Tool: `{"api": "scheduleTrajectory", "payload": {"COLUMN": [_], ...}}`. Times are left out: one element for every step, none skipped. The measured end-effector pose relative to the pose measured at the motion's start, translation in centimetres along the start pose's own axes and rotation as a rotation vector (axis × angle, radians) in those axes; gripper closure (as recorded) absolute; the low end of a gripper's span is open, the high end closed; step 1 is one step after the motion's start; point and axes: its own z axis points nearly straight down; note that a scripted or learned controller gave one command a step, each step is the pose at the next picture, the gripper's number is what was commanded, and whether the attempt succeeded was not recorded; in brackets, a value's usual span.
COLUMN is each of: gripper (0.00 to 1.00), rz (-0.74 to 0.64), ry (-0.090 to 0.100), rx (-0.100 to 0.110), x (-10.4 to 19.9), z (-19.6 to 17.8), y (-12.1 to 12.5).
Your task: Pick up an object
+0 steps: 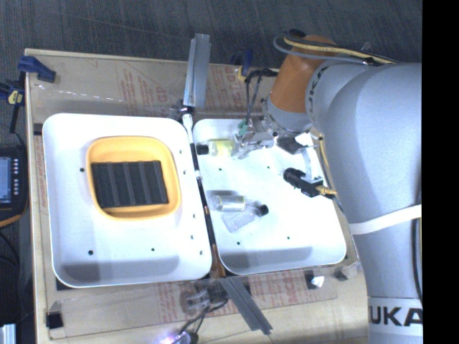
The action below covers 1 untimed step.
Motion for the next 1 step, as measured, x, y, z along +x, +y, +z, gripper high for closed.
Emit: {"api": "scheduleTrajectory", "payload": {"gripper": [0.0], "rz": [0.0], "ry": [0.0], "rx": [0.0], "x": [0.0], "z": [0.0], "y": [0.0]}}
